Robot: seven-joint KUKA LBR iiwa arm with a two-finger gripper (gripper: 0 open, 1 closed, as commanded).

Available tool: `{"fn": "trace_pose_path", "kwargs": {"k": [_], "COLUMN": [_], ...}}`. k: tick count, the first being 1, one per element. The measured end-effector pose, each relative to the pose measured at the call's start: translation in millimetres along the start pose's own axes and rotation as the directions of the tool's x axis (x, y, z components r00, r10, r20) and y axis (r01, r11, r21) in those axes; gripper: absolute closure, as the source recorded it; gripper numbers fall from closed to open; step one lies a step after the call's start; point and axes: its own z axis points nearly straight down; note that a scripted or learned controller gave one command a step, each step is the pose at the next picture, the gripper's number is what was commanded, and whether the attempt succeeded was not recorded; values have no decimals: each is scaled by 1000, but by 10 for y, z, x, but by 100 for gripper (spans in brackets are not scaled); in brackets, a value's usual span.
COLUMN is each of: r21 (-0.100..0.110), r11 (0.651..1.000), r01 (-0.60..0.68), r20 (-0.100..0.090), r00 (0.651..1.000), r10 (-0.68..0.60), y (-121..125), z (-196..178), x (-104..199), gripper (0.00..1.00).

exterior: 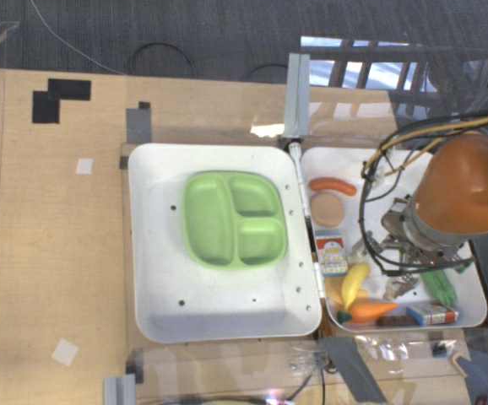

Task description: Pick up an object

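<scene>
The right bin (472, 310) holds several small items: a red sausage (333, 186), a tan round piece (328, 211), a small printed packet (332, 256), a yellow banana (354, 282), an orange carrot (371, 310), a green vegetable (441, 288) and a small red, white and blue box (431, 315). My gripper (400, 287) hangs low in this bin under the orange wrist band (463, 184), just right of the banana and above the carrot. The wrist and cables hide much of it.
The left bin (155, 310) carries a green divided plate (233, 218). A metal post (297, 99) rises at the back between the two bins. Black cables (371, 201) loop from the wrist over the right bin's middle.
</scene>
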Motion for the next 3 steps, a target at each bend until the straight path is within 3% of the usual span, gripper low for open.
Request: {"fn": "trace_pose_path", "kwargs": {"k": [1, 2, 3], "r21": [7, -4, -6], "r11": [989, 938, 894], "r01": [-146, -346, -447], "r20": [10, 6, 3], "r00": [989, 938, 894], "r10": [146, 346, 447], "y": [218, -407, -298], "z": [141, 175, 178], "x": [-100, -595, -838], "gripper": [0, 0, 0]}}
